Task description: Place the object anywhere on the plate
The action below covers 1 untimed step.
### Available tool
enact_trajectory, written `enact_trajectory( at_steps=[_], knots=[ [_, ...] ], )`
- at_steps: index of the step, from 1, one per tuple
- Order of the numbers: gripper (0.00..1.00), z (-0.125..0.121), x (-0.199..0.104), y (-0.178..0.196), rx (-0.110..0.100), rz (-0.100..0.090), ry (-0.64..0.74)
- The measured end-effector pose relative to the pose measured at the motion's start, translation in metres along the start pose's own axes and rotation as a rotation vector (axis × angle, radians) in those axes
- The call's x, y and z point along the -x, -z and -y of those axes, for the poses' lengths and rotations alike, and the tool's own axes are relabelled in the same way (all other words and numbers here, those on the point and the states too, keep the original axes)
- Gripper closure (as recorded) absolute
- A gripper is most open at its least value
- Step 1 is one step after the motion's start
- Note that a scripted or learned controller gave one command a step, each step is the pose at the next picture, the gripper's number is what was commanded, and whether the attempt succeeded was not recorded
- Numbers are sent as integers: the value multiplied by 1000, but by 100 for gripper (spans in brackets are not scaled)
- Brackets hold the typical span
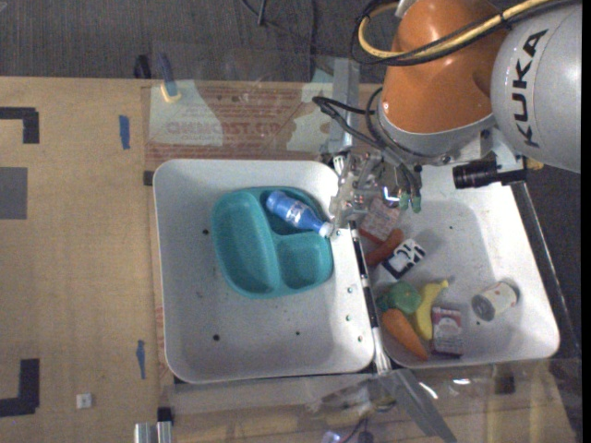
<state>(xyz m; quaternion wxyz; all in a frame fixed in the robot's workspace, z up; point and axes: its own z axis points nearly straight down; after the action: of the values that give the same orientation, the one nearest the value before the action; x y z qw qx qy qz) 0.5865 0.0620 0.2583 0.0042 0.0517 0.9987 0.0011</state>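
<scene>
One blue bottle on plate | claw tips unclear

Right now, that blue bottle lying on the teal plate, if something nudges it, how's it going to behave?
The blue bottle lies on its side across the teal plate, so its round body would probably roll if pushed sideways. It looks like small plastic, likely light and easily shifted. Its cap end reaches the plate's rim, so a push could send it off.
</scene>
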Motion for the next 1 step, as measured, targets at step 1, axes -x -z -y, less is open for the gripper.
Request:
enact_trajectory(
  at_steps=[1],
  knots=[
    [100, -48, 13, -28, 2, 0, 214]
  ],
)
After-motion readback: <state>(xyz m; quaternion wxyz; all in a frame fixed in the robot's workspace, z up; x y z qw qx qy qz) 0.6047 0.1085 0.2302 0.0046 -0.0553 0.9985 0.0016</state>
